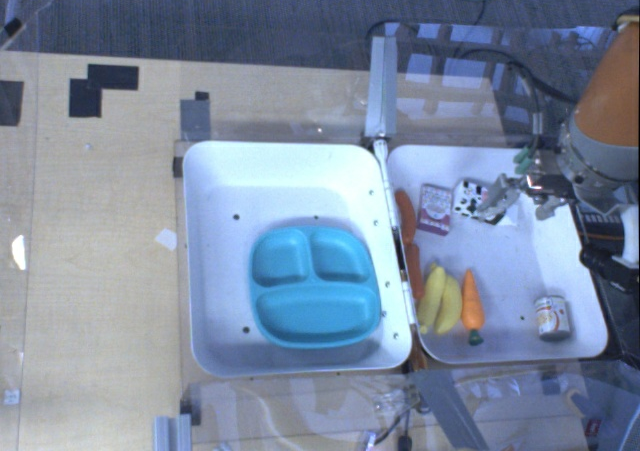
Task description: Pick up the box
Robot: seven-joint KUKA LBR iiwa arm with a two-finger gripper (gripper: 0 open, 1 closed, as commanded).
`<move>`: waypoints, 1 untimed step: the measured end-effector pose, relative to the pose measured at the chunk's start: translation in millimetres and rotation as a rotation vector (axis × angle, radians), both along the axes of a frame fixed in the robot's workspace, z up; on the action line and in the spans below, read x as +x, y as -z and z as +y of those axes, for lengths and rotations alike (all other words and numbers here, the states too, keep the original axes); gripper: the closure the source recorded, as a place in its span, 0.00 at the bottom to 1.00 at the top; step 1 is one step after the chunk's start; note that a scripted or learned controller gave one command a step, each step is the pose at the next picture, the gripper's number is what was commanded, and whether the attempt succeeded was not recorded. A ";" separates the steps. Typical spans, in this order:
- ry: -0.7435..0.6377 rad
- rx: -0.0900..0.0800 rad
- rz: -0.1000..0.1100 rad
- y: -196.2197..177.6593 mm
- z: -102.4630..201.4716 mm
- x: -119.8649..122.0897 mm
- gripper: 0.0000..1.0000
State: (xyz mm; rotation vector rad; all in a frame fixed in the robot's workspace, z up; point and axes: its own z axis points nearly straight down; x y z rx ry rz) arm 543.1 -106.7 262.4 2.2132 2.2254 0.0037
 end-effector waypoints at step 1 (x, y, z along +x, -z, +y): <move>0.165 0.000 -0.002 131.1 -35.7 111.1 0.00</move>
